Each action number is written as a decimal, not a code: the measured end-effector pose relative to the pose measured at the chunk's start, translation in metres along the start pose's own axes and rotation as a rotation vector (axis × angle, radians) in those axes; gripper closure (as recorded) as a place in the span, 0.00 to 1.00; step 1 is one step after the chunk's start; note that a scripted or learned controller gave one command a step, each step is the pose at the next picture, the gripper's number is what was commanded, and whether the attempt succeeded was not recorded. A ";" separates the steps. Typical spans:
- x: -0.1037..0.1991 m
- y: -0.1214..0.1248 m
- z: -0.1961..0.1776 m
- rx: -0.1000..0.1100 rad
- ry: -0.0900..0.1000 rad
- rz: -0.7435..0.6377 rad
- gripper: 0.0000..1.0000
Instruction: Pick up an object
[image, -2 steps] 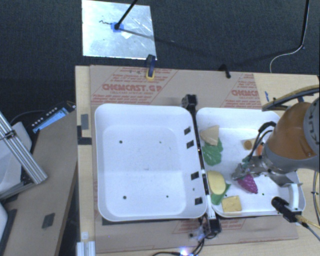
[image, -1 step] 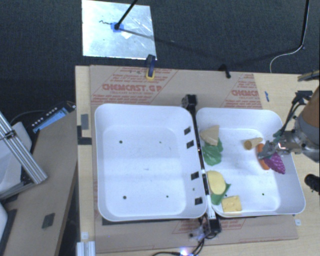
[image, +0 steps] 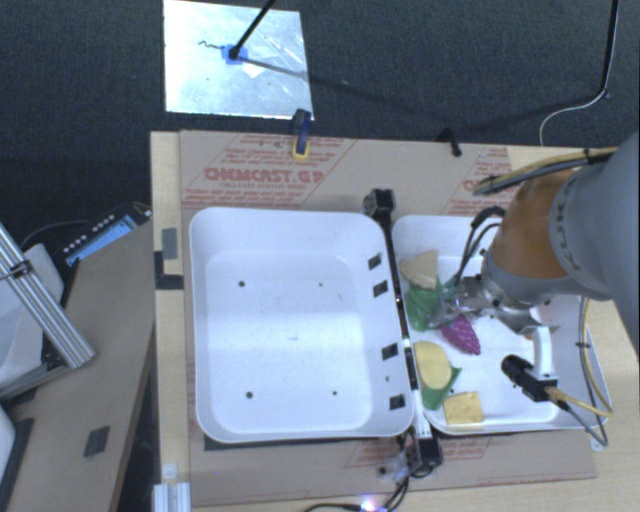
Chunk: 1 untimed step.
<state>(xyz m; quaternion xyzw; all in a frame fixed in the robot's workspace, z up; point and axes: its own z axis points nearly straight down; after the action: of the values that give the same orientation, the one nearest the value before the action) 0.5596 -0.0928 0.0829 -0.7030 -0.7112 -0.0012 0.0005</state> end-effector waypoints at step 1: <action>0.041 -0.039 -0.107 -0.006 0.000 0.004 1.00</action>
<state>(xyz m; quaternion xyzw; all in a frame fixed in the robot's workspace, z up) 0.5202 -0.0528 0.1900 -0.7043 -0.7099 -0.0033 -0.0018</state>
